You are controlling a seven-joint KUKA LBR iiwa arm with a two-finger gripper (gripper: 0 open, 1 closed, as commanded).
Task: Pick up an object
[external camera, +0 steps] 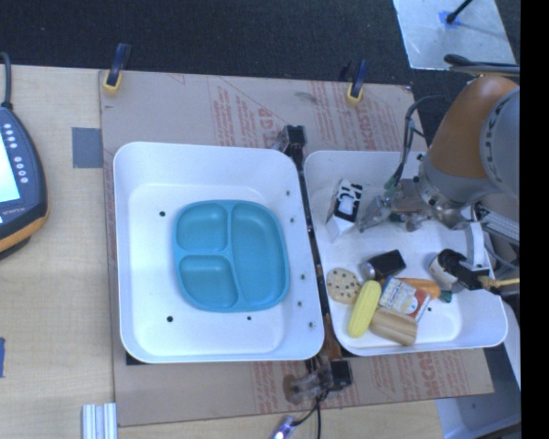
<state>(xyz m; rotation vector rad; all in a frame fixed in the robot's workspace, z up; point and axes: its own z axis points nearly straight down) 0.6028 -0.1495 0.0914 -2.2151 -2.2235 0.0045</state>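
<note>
Two white bins: my hand (377,214) hovers in the right bin (494,332) beside a black-and-white box (347,201); its grip I cannot tell.

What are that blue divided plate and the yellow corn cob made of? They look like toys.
The blue three-compartment plate looks like moulded plastic: one even colour, rounded edges, soft matt sheen. The yellow corn cob is probably toy plastic or rubber, uniformly bright and smooth, though too small to tell which.
</note>
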